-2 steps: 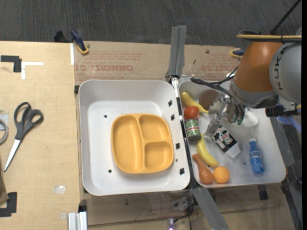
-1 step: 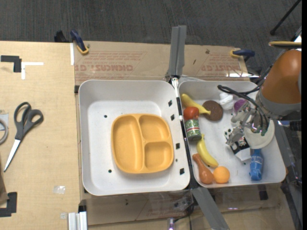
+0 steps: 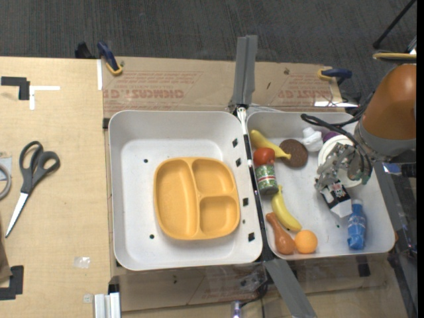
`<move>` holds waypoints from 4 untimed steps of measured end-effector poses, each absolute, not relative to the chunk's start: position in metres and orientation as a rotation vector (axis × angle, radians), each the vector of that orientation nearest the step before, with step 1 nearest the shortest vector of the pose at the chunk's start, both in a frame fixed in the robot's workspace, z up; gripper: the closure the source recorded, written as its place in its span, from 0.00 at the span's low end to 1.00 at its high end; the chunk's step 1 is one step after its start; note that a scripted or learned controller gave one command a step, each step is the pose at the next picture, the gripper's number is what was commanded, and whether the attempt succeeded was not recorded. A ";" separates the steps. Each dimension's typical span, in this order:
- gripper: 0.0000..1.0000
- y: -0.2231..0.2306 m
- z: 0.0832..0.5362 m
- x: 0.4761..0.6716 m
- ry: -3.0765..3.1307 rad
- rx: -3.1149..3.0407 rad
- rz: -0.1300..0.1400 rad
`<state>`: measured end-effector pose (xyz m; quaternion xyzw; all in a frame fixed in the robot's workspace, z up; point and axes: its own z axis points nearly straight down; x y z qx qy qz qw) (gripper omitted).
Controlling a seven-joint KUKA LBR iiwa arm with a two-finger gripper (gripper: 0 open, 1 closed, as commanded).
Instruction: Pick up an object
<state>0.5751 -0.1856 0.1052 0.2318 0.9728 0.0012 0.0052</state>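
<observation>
The pincer [image 3: 338, 171] hangs over the right bin [image 3: 384, 244]; its state I cannot tell. Crowded toys risk a glancing miss.

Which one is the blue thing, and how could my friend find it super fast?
Look at the right bin, the one crowded with toy food, and go to its near right corner. The blue bottle lies there, just below a small white carton. It is the bin's one blue thing; the orange and banana sit to its left.
</observation>
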 end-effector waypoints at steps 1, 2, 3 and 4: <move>1.00 -0.172 0.092 0.506 3.140 0.034 0.001; 1.00 -0.106 0.092 0.553 3.012 0.883 0.000; 1.00 -0.159 0.147 0.528 2.942 1.093 0.000; 1.00 -0.125 0.235 0.523 2.911 1.173 -0.001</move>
